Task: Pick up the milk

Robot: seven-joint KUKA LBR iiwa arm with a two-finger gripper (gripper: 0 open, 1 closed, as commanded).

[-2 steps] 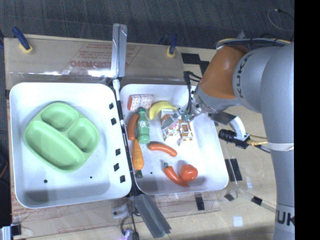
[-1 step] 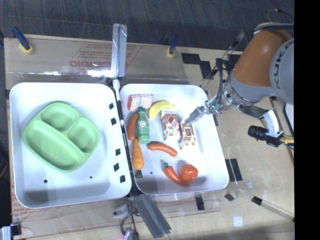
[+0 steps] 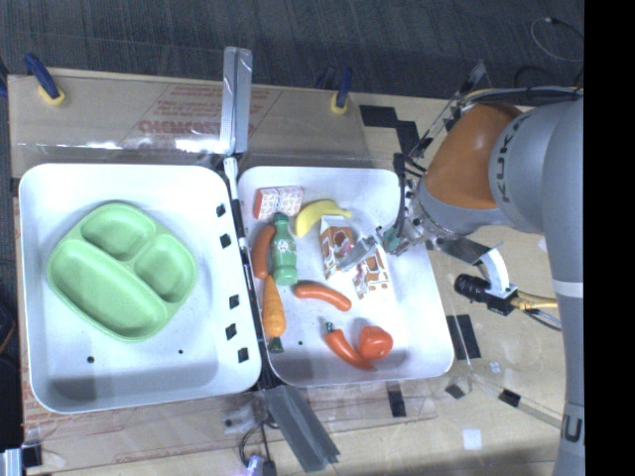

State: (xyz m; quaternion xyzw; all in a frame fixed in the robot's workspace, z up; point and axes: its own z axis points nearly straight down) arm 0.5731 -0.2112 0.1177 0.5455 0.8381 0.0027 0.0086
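milk carton (image 3: 337,246) | right bin (image 3: 422,350) | touching gripper (image 3: 369,248) on its left | finger spread unclear

A wooden bench (image 3: 119,102) fills most of the view, its top pale tan under even overhead light. Behind its far edge lies dark, ribbed floor (image 3: 298,13). Two blue clamps (image 3: 42,77) (image 3: 342,89) grip the far edge of the bench. A clear plastic sheet with red print (image 3: 189,112) covers the back of the bench. Black tape marks (image 3: 461,337) lie on the wood at right, with further marks near the front edge. A thin cable (image 3: 556,33) loops across the floor at upper right.
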